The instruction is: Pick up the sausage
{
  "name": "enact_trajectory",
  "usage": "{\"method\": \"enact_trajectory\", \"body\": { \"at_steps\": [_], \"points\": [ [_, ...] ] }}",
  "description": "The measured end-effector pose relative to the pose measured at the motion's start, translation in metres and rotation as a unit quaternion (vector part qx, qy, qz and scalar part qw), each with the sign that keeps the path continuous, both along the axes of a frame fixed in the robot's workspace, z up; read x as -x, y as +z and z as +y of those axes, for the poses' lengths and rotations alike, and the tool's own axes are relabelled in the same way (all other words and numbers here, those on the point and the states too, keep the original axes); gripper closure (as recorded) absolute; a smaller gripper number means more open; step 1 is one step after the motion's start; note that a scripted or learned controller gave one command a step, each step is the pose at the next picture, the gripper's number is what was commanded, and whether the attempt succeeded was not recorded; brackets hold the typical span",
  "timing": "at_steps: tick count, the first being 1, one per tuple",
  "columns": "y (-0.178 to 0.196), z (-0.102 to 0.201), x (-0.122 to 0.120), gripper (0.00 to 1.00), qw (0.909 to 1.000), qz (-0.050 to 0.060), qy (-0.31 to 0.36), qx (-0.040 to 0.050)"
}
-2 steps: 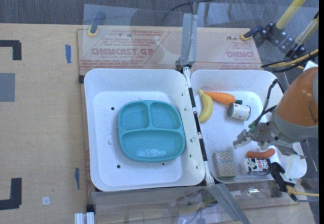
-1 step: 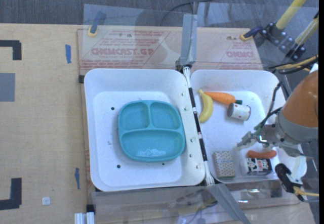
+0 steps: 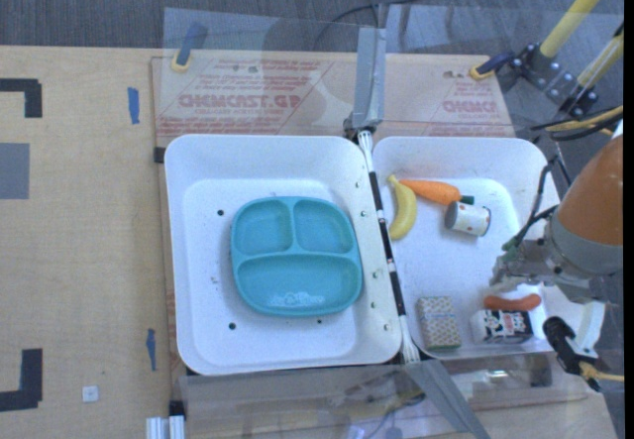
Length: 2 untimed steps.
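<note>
Arm: it reaches in from the right edge, grey body with the orange band (image 3: 599,194) bulging over the right bin's right rim, wrist angled down and leftward into the near right corner.

Gripper (image 3: 512,280): it hangs low over the near right part of the right bin, right above the sausage; the metal end is a blur against the white floor, and whether the claw is wide or narrow, I cannot tell.

Sausage (image 3: 512,301): there it is, a short reddish-orange piece lying roughly left to right on the floor of the right bin, just under the gripper's tip and just beyond the small black-and-white carton. Nothing shows it lifted or clamped.

Carton (image 3: 506,325): black-and-white, at the near edge, touching or almost touching the sausage.

Sponge block (image 3: 439,321): greenish, speckled, in the near left corner of the right bin, left of the carton.

Banana (image 3: 402,209): yellow, curved, against the left wall in the far half.

Carrot (image 3: 431,190): orange, lying across the banana's far end and pointing right.

Can (image 3: 466,218): small, silver, on its side, just right of the banana and near the carrot's tip.

Right bin (image 3: 451,148): white, shallow, carrying all the loose items.

Left bin (image 3: 198,169): white, holding a teal divided plate (image 3: 295,256) at its centre, well apart from the arm.
</note>
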<state>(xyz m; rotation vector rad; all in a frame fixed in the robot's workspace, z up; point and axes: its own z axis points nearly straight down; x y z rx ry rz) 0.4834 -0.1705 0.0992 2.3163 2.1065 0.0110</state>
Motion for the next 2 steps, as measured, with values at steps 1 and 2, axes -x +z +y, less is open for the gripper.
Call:
{"method": "enact_trajectory", "body": {
  "at_steps": [1, 2],
  "points": [
    [0.0, 0.0, 0.0, 0.0, 1.0, 0.0, 0.0, 0.0],
    [-0.011, 0.003, 0.002, 0.0, 1.0, 0.003, 0.004, -0.0006]
  ]
}}
